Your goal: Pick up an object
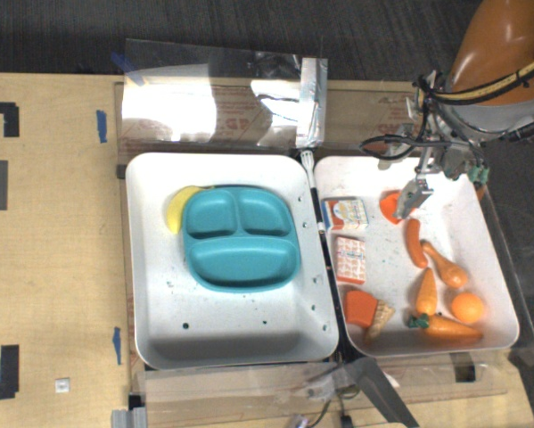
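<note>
Hovering near the right bin's [497, 239] far edge, the gripper [415, 194] hangs beside an orange piece [390, 206]; jaw state cannot be told.

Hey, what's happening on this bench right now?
A robot arm reaches in from the right over the right bin, which holds toy food: carrots, an orange ball, small printed packets and an orange block. Its gripper hangs low near the bin's upper part, beside a small orange piece, with nothing visibly held. The left bin holds a teal divided plate lying partly over something yellow.
</note>
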### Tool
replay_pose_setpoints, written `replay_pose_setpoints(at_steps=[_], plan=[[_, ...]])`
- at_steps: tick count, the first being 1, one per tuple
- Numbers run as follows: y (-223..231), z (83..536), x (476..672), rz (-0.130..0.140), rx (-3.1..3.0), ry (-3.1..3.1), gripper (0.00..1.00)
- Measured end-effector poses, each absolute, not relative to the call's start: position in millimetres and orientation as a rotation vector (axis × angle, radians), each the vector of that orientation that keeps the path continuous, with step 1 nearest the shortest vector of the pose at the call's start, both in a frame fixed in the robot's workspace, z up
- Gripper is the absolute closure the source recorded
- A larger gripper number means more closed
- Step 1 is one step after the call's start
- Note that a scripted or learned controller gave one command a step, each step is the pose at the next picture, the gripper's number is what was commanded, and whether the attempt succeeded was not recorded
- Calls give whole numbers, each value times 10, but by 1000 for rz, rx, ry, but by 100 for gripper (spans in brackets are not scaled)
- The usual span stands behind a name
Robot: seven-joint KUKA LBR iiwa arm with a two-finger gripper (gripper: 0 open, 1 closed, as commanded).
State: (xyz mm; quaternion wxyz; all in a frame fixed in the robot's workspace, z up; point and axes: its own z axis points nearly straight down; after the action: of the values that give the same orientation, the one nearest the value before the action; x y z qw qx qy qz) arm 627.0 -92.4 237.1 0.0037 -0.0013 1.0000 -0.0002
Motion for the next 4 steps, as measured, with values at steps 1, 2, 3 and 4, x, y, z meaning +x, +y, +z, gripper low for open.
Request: replay_pose_setpoints(at_steps=[1, 2, 3, 4], plan=[[-1021, 1004, 5784, 0, 294, 3118, 0], [-1003, 898, 5334, 0, 386, 3102, 0], [-1048, 892, 5919, 1, 425, 3099, 0], [-1508, 1474, 5757, -1, 714, 3048, 0]])
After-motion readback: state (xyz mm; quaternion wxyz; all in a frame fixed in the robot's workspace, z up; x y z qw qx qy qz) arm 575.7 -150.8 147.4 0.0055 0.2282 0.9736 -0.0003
